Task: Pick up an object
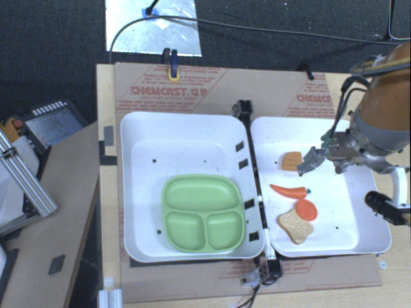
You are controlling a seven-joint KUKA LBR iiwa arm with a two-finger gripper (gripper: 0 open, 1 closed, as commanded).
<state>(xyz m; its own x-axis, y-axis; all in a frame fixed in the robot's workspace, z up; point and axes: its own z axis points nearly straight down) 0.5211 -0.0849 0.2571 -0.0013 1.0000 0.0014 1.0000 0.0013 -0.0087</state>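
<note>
Left bin (138, 191): holds a green divided plate (203, 212), three compartments, lying flat toward the near wall. Right bin (366, 236): holds four toy foods. Farthest back, a small orange-brown piece (291, 161), just left of the gripper (313, 160) and close to its tip, perhaps touching, not seen between the fingers. Nearer the front, a red chili pepper (289, 190) with a green stem, lying across the bin floor. Below that, a round red tomato slice (307, 210), touching a slice of bread (295, 227) at the near edge. Gripper low over the right bin, reached in from the right; cannot tell whether spread or closed.
</note>
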